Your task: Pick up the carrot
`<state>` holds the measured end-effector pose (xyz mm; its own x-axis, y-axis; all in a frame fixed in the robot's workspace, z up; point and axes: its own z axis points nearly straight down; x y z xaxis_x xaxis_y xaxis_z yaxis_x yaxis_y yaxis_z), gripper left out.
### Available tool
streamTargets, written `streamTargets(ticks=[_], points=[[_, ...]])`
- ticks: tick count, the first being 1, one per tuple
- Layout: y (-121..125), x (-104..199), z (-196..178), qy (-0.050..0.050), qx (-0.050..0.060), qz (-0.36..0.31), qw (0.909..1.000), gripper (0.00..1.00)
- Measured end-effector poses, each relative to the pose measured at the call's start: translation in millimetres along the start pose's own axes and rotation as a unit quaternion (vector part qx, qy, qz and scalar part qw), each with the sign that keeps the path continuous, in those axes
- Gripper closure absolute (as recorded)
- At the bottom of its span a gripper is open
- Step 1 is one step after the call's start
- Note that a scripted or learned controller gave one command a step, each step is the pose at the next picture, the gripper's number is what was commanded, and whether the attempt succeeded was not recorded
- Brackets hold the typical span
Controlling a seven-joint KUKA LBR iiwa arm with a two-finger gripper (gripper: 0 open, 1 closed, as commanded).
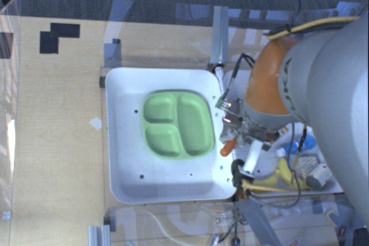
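Observation:
The carrot (226, 148) is a small orange piece at the left edge of the right bin (271, 165), close to the wall between the two bins. Just its orange tip pokes out from under the robot's wrist. My gripper (235, 134) hangs directly over it, pointing down, at or just above the carrot. The arm's grey body and orange band hide the rest of the carrot and the point of contact. I cannot tell whether the carrot is held.
The left bin (124, 124) holds a green divided plate (176, 124). In the right bin, beside the carrot, lie a yellow banana (283, 173), a blue object (298, 146) and a speckled can (317, 174). The arm covers most of the right bin.

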<state>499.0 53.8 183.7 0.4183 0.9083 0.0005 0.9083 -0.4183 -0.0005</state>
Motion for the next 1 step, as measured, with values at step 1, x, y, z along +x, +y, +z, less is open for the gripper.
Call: streamTargets(ticks=[1], points=[[90.8, -19.3, -35.0, 0.000, -0.001, 0.111, 0.9938, 1.00]])
